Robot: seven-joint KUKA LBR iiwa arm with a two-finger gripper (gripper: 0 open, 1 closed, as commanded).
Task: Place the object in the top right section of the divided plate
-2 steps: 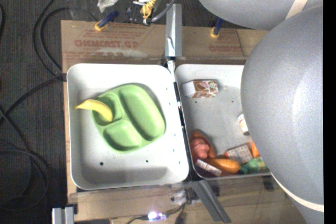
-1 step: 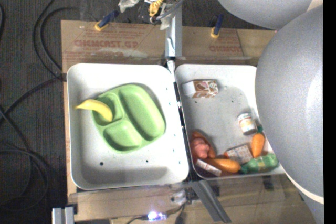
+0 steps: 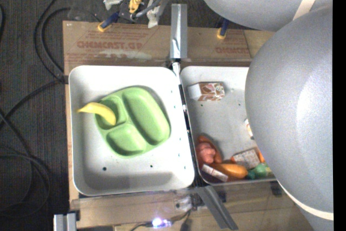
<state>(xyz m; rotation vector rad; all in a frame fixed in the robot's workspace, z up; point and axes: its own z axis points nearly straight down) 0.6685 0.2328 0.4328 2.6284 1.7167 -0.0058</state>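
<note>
Arm [image 3: 292, 89] overhead; banana [image 3: 97, 111] on plate [image 3: 141, 116] rim

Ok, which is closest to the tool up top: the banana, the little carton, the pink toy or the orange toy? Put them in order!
From the tool:
1. Banana in the left bin and little carton at the top of the right bin: too close to call.
2. Pink toy, right bin, lower left.
3. Orange toy, right bin, bottom edge.
</note>
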